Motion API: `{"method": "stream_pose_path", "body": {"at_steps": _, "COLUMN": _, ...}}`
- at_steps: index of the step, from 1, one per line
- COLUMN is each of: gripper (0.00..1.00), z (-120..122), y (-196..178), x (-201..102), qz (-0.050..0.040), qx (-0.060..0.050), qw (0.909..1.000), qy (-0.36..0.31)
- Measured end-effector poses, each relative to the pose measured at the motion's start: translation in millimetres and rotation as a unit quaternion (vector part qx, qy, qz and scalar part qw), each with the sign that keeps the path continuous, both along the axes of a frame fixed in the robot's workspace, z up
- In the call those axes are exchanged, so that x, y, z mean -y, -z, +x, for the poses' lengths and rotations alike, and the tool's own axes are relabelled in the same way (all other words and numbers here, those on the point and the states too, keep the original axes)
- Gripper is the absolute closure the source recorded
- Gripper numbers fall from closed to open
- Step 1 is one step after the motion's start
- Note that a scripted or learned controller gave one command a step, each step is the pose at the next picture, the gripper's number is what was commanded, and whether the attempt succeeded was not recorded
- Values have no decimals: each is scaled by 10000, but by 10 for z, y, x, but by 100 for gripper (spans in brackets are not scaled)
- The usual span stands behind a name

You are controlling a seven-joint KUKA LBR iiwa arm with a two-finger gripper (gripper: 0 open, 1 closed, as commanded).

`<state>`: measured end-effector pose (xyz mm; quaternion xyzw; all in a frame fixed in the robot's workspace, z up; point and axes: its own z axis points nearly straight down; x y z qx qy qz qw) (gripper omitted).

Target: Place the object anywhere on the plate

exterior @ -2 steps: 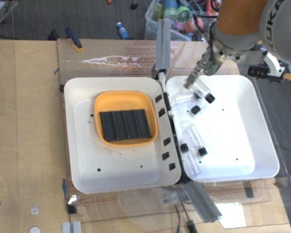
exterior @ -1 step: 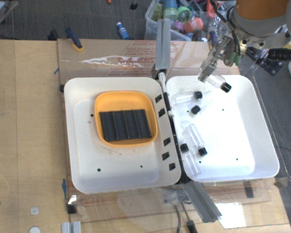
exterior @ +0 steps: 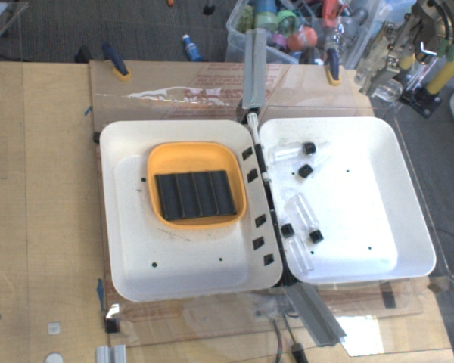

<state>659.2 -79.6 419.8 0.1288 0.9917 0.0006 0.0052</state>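
An orange plate [exterior: 191, 152] with rounded corners sits in the upper middle of the left white bin [exterior: 129, 233]. A black rectangular object [exterior: 194, 195] with lengthwise ridges lies flat on the plate and covers most of its floor. Its lower edge reaches the plate's front rim.
The right white bin [exterior: 378, 203] holds several clear vials with black caps, such as one vial [exterior: 303, 211] near its left wall. A row of black clips [exterior: 259, 219] runs along the divide between the bins. A clear tub of toys [exterior: 303, 13] and metal apparatus [exterior: 397, 51] stand beyond the bins.
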Motion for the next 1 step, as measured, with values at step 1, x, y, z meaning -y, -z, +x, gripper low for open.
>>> {"method": "stream_pose_path", "body": {"at_steps": 1, "gripper": 100, "z": -59, "y": -174, "x": 326, "qz": -17, "qx": 6, "qw": 9851, "qy": -1718}}
